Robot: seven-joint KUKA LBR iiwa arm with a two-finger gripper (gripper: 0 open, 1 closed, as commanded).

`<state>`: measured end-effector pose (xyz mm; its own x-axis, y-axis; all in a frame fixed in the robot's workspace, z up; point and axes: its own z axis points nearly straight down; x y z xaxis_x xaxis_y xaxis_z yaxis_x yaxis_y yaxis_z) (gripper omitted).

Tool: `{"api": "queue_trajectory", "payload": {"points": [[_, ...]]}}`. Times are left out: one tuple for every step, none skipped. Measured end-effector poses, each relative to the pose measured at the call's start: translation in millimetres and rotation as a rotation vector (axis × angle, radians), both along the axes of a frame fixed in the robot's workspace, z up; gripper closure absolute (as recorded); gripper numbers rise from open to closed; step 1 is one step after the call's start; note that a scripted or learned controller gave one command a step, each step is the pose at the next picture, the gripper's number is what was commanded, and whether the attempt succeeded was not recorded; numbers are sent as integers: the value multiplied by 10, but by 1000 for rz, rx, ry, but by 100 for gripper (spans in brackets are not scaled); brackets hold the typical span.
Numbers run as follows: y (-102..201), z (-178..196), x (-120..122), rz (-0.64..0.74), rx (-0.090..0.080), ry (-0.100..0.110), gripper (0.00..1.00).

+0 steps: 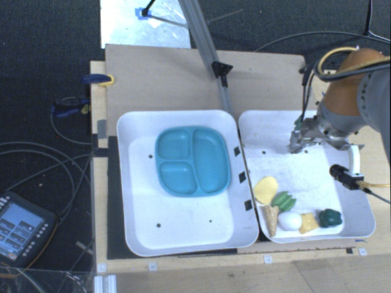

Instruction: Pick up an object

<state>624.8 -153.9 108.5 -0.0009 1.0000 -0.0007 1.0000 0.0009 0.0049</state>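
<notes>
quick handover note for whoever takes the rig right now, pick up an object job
Gripper: low over the upper part of the right bin, nothing seen between its fingers.
Objects: clustered at that bin's near edge: yellow piece, green pod, cone, white egg, yellow wedge, dark green piece.
Left bin holds a blue divided plate.
Done: nothing picked.
Left: move to the cluster, grasp one, lift.

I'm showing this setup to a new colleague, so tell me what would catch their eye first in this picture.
Most striking is the blue divided plate lying in the middle of the left bin. Next comes the cluster of small toy foods crowded into the near corner of the right bin. The arm's pincer hangs over that bin's far side, apart from the foods.
</notes>
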Motion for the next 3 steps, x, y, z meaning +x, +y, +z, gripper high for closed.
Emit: {"api": "queue_trajectory", "payload": {"points": [[63, 594, 94, 6, -1, -4, 100], [61, 1125, 112, 6, -1, -3, 100], [617, 1260, 193, 11, 2, 0, 100]]}}
